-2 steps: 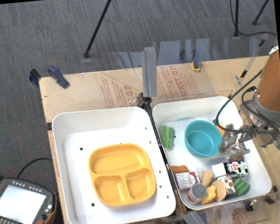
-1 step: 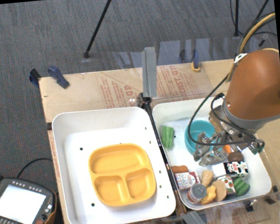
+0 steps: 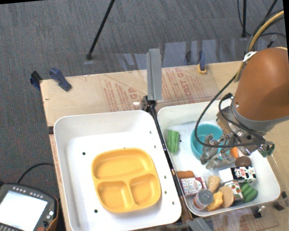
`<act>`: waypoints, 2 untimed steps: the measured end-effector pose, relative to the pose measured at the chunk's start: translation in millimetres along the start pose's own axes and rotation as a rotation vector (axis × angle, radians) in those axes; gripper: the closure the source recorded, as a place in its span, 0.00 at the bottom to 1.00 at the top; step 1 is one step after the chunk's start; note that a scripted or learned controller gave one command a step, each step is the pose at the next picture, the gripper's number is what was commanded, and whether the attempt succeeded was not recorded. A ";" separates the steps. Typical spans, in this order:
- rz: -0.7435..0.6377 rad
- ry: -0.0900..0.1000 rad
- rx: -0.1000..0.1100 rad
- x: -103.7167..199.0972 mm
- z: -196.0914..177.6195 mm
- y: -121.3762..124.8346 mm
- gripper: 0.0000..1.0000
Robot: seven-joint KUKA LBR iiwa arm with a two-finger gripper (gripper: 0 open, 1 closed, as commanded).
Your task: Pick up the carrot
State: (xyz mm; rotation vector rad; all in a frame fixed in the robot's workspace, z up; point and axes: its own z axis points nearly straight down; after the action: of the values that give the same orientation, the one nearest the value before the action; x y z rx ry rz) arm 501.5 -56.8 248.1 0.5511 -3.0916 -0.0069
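One carrot (image 3: 234, 152) lies just right of the teal bowl (image 3: 204, 138); jaws (image 3: 214, 154), state indiscernible, should descend centred over it, clear of the bowl rim

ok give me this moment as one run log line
arm: over right bin | gripper: low beside teal bowl | carrot: orange bit by gripper, not held | yellow tray: left bin

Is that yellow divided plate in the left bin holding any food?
Empty. All three compartments of the yellow plate show bare yellow; the toy food lies in the right bin.
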 end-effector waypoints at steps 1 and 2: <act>0.002 -0.001 -0.002 -1.1 -9.0 0.5 1.00; -0.243 -0.003 0.003 -13.3 -52.7 -4.9 1.00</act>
State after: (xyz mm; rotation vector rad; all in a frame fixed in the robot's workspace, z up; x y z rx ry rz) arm 515.8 -57.0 300.8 0.9233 -3.0057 -0.0027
